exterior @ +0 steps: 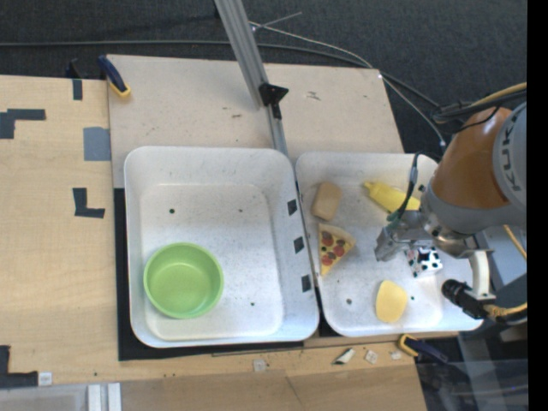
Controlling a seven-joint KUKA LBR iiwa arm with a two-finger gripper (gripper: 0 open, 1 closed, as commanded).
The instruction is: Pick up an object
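Note:
The right bin (360, 319) holds a tan bread-like piece (325, 200), a pizza slice (333, 247), a yellow banana-like piece (388, 196), a pale yellow wedge (391, 301) and a small black-and-white die (428, 262). My gripper (390, 242) hangs low over the bin's middle right, just below the banana-like piece and left of the die. Nothing shows between its grey fingers. The arm's orange band (475, 169) covers the bin's right side.
The left bin (154, 169) holds a green bowl (183, 280) at its front left. A slanted metal pole (248, 50) crosses the bench behind the bins. A yellow-and-blue clamp (114, 75) sits at the bench's back left corner, and another (419, 347) at the front.

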